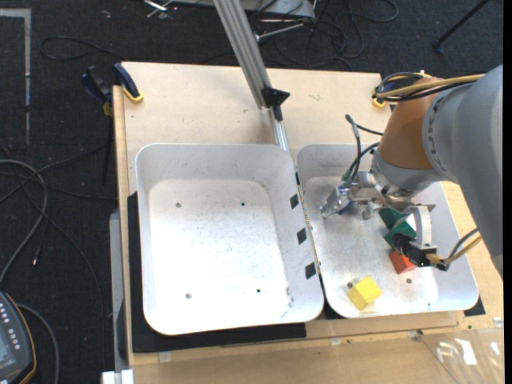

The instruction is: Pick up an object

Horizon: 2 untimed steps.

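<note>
**Ana:** Where is the gripper (346,200) in relation to the right bin (336,250)?

**Ben:** It is over the right bin, above the far half of its floor and a little nearer to the wall that this bin shares with the left bin (216,238). The grey arm (436,130) comes in over the outer side of the right bin (the orange band sits just above the wrist).

**Ana:** Is the gripper spread or pressed together?

**Ben:** I cannot tell. I see only shiny metal parts and some cables under the wrist, and nothing that is clearly held there.

**Ana:** And the things to pick up?

**Ben:** All three lie inside the right bin. A yellow block (364,293) rests on the floor near the front wall of the right bin, well apart from the gripper. A green object (398,226) lies toward the outer side of the right bin, partly under the wrist, so its shape is not clear. A red object (402,262) lies just in front of the green one, very near to it; whether they touch I cannot say.

**Ana:** Anything else around the right bin?

**Ben:** A metal pole (244,42) slants down to the far corner where the right bin meets the left bin, and a yellow clamp (382,96) sits on the bench behind the right bin.
</note>
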Each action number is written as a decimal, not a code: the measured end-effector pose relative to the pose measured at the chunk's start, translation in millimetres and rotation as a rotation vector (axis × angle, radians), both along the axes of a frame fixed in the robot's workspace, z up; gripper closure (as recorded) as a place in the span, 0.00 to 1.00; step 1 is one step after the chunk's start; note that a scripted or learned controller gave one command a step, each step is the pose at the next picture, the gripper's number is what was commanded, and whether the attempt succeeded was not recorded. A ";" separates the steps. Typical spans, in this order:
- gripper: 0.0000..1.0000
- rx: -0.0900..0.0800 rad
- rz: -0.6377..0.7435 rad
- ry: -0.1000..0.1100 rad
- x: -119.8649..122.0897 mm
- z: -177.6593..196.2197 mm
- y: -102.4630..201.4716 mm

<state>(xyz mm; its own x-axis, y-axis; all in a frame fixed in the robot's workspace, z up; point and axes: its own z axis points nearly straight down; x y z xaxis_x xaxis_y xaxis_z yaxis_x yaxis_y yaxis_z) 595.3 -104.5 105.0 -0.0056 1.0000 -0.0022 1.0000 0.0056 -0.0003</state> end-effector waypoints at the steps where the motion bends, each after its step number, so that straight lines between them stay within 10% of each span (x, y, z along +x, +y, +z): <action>1: 0.00 0.001 -0.001 -0.006 51.9 -9.7 3.0; 2: 0.00 0.001 -0.006 0.001 29.4 -9.5 3.5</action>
